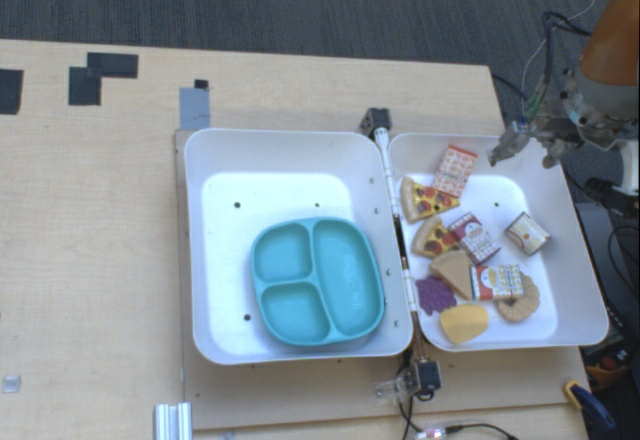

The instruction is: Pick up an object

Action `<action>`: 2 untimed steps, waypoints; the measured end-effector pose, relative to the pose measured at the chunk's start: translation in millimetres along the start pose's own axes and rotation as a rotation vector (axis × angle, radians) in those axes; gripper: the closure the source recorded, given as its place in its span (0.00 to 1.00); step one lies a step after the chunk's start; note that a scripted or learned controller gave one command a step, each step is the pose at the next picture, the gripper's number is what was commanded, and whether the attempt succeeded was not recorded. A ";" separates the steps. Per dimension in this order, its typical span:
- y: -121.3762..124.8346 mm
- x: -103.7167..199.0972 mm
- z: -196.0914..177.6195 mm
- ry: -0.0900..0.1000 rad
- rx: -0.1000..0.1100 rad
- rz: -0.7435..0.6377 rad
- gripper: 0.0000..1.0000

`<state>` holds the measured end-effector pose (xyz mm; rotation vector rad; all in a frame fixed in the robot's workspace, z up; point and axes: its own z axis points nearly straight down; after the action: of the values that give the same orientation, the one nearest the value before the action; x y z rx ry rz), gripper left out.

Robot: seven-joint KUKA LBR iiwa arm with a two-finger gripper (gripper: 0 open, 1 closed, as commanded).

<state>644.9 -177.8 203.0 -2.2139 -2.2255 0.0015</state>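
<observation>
- Bench [100, 228]: light wood surface bearing two shallow white bins side by side.
- Left bin [215, 228]: holds a teal divided plate [317, 280] with three compartments, lying towards the near right corner.
- Right bin [575, 268]: holds a cluster of toy food items and small packages.
- Contents noted: a pizza slice [425, 198] by the dividing wall; a red-and-white carton [456, 168] just beyond it, towards the far side; a small tan box [527, 233] at the right; a purple piece [435, 294] and a yellow piece [464, 323] near the front edge; a cookie [520, 303] beside them.
- Gripper [527, 143]: poised over the far right corner of the right bin, its two fingers spread apart (nothing between them).
- Arm [610, 48]: orange band visible at the upper right.
</observation>
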 end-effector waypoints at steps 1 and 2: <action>-30.3 -7.1 118.4 -0.001 -0.003 0.002 0.00; -96.0 9.2 118.0 -0.002 -0.010 0.003 0.00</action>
<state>548.5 -169.0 85.2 -2.2228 -2.2285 -0.0064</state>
